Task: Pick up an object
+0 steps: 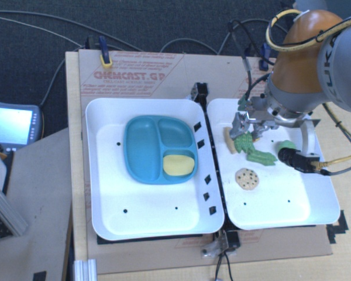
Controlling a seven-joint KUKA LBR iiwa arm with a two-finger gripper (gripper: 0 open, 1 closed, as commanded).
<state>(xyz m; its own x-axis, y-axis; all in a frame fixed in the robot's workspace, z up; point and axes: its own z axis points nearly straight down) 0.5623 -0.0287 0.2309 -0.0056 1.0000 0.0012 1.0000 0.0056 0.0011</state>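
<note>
- White plastic is forming two shallow bins, the left bin [152, 209] and the right bin [286, 206], sitting side by side on a brown paper-faced board [134, 69].
- Red print is running across the board at the upper middle of the frame, reading "CHEMCAST GP"; the smaller red lines under it are too fine to read.
- Dark letters are showing on the grey arm casing at the right edge, cut off by the frame.
- The gripper [244, 129] is hanging low over the upper left part of the right bin, right at the top end of a green toy vegetable [256, 153]; whether it is open or closed, or gripping anything, I cannot tell.
- The green toy vegetable is lying in the right bin, just beside a tan piece [230, 140] on its left.
- A cookie [246, 178] is lying below them, apart from both.
- A small green piece [286, 146] is lying to the right of the vegetable.
- A blue divided plate [141, 151] is sitting in the left bin, carrying a yellow piece [178, 164] in its lower right compartment.
- A blue and yellow clamp [105, 55] is gripping the board's upper edge.
</note>
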